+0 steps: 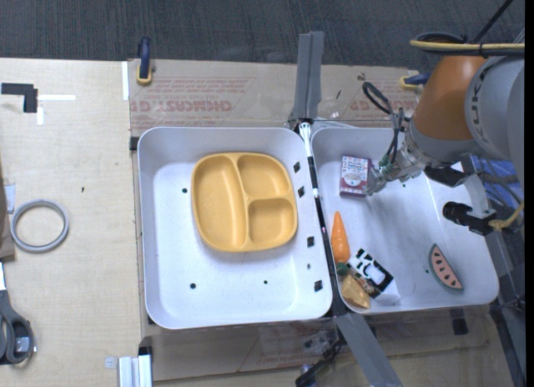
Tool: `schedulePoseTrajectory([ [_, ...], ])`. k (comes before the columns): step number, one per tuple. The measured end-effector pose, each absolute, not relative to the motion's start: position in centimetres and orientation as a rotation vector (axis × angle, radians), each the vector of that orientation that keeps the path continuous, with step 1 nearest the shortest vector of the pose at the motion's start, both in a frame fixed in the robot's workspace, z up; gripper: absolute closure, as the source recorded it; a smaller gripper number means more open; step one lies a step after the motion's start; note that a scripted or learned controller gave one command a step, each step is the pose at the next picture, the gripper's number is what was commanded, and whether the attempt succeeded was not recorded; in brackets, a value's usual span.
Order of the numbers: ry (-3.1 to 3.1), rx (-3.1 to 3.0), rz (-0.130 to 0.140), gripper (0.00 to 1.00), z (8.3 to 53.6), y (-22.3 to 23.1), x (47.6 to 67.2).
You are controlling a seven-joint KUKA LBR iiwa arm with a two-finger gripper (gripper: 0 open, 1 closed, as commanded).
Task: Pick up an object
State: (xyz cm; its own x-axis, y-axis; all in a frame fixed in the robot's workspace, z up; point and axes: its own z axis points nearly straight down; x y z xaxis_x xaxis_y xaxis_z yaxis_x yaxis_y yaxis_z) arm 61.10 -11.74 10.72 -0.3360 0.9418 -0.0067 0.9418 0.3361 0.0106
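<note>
Over the right bin [467,289] the gripper [377,182] sits low at the right edge of a small pink carton [355,176], which lies flat near the bin's top-left corner; can't tell whether the tool is spread or pinching anything. Same bin: carrot [340,238] along the left wall, black-and-white packet [372,274] and yellowish item [355,292] bottom left, watermelon slice [445,267] at right. Left bin [158,235] carries a yellow divided plate [244,202].

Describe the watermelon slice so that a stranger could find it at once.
Look in the right bin, the one the grey arm reaches over. Near its lower right corner lies the watermelon slice, well apart from the carrot. It alone is a red wedge with a green rind.
</note>
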Motion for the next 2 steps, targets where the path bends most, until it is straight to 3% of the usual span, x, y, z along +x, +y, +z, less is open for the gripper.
schedulePoseTrajectory([
  [1,2.558,1.804,0.007,0.0,10.7,-11.7,61.1],
  [2,2.449,1.953,0.008,0.0,9.8,-10.8,66.2],
])
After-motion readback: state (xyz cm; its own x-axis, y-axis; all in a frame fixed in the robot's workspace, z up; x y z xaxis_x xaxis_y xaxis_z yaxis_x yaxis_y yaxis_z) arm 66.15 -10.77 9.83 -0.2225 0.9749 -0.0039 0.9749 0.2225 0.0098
